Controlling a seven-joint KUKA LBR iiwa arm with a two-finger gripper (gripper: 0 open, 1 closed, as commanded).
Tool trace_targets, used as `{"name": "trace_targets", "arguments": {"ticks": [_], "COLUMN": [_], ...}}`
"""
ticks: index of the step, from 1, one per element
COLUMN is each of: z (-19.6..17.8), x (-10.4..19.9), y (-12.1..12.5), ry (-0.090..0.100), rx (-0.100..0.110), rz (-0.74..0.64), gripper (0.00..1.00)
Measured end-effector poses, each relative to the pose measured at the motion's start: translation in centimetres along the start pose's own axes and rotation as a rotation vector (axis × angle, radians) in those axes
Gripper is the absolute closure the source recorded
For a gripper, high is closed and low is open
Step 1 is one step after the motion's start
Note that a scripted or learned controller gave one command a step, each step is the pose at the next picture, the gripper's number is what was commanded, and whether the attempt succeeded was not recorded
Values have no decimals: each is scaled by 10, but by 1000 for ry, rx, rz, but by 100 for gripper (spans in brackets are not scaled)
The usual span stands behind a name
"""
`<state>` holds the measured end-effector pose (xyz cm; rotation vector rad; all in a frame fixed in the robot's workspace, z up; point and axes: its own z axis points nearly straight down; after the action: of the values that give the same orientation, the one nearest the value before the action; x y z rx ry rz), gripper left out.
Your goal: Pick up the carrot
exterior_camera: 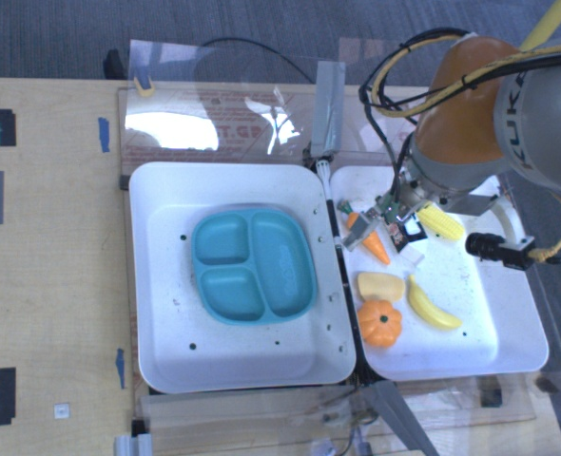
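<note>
The end effector (387, 215) hangs just over the carrot (373, 242) near the right bin's (509, 345) left wall, poised to grip; whether it is apart or together I cannot tell

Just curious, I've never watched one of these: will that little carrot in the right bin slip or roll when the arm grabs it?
The carrot looks rigid and toy-like, probably light. Its tapered, smooth-looking shape could slide out of a pinch. Lying flat on the right bin floor, it may roll if nudged.

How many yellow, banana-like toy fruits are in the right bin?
2: one curved yellow plastic banana near the bin's front, beside the pumpkin; another yellow piece further back, under the arm. The arm may hide more.
</note>
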<state>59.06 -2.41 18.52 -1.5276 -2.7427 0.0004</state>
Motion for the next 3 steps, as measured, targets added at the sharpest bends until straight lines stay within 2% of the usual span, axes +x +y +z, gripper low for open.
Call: {"name": "trace_targets", "arguments": {"ticks": [1,2,3], "z": [-11,-10,1], "x": [-2,-1,-46], "y": [1,0,-47], "ry": [-3,-3,-1], "rx": [-4,-3,1], "rz": [2,2,69], "gripper": [100,0,0]}}
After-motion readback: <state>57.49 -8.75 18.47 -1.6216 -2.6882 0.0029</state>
